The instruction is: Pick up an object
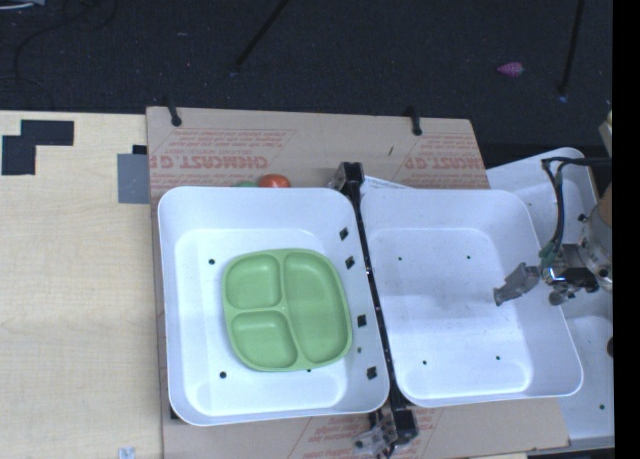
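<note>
A light green divided plate (pixel 287 308) with three compartments lies flat in the left bin (pixel 190 247). My gripper (pixel 516 284) hangs over the right side of the right bin (pixel 450 217), near its right wall and far from the plate. Nothing shows in the gripper. The arm's wrist and cables (pixel 570 267) reach in from the right edge.
A small red-orange object (pixel 274 182) and a bit of something green (pixel 245 184) sit just behind the left bin's back rim, on the cardboard sheet (pixel 300 147). A black divider clip strip (pixel 365 287) runs between the bins. A pale wooden bench (pixel 70 297) lies to the left.
</note>
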Robot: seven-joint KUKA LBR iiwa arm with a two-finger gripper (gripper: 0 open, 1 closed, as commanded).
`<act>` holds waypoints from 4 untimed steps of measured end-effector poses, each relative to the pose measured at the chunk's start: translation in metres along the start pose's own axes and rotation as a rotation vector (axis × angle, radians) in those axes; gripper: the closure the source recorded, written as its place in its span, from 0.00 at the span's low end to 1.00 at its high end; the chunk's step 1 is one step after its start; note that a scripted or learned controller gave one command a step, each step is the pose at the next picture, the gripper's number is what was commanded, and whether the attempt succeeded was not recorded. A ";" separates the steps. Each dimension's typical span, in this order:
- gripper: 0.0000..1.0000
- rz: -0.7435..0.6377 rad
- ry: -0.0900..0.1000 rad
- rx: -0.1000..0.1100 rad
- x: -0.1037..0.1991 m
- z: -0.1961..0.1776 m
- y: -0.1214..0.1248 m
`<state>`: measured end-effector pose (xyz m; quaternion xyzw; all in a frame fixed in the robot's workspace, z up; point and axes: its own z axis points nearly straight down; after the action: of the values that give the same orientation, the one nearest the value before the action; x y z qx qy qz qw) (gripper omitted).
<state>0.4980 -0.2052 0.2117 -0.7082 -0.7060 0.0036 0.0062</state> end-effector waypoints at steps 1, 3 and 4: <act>0.00 -0.003 -0.003 -0.013 0.000 -0.006 0.003; 0.00 -0.004 0.000 -0.006 0.000 0.114 -0.004; 0.00 -0.002 -0.002 -0.011 0.001 0.124 -0.003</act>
<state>0.4931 -0.2037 0.0875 -0.7074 -0.7068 0.0004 0.0014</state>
